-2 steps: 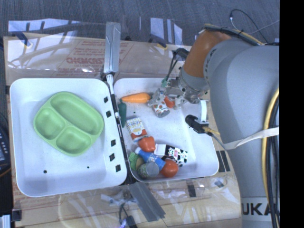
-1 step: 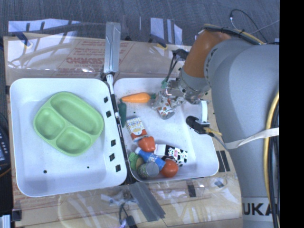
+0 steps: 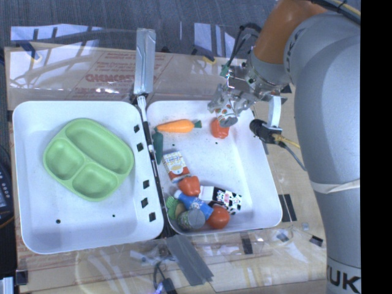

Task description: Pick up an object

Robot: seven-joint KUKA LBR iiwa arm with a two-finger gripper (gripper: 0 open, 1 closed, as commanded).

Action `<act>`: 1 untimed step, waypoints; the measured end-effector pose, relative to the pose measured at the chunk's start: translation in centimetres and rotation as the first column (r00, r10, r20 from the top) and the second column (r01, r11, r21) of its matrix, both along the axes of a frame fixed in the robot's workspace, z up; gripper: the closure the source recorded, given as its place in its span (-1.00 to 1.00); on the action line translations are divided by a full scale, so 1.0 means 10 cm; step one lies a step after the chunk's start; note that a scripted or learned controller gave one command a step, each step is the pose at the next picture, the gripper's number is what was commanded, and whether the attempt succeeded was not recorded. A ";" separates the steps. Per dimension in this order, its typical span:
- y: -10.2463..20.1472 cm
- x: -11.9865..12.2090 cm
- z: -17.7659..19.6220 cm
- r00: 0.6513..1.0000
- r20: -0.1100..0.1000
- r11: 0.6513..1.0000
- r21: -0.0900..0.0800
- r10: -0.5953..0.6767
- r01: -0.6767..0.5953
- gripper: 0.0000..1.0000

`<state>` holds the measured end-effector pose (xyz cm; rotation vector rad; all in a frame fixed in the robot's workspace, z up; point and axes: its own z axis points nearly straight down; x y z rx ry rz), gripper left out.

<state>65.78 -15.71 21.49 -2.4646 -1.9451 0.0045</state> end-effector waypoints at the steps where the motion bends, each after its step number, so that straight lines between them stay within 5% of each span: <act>1: 0.38 -0.02 -0.28 0.993 -0.008 0.993 0.001 -0.115 0.115 1.00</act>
